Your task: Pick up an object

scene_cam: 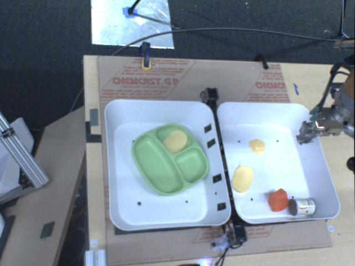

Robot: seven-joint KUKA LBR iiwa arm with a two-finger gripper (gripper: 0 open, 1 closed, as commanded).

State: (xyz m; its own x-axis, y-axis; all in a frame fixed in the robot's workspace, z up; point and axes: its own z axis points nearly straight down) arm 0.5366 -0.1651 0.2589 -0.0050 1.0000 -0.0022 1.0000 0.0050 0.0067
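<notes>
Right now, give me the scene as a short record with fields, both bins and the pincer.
left bin: green divided plate with a yellow piece in its top compartment
right bin: small yellow piece, larger yellow piece, orange object, small can lying on its side
pincer: over the right bin's right rim, nothing seen held

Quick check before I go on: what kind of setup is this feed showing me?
Probably a lab test bench for robot picking, not a kitchen. Two shallow white bins sit side by side on a protective-film board printed "CHEMCAST", holding toy-like items such as a green divided plate, with cables and an aluminium frame rail around.
</notes>
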